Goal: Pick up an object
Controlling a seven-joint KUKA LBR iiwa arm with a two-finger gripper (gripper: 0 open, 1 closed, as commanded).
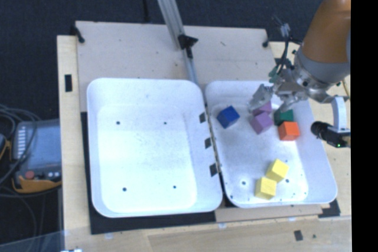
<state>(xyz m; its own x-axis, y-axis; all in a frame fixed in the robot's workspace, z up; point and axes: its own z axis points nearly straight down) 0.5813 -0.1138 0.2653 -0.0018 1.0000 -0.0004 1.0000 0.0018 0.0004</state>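
We are hovering the gripper over the small purple plastic cube, ready to descend; jaw state we cannot tell.

A single fixed camera hangs above the bench and looks down at a slant, far enough off to take in both white bins whole, the left bin and the right bin side by side. The bench's far edge lies toward the top of the view, with dark floor beyond it. The arm comes in from the right of the right bin.
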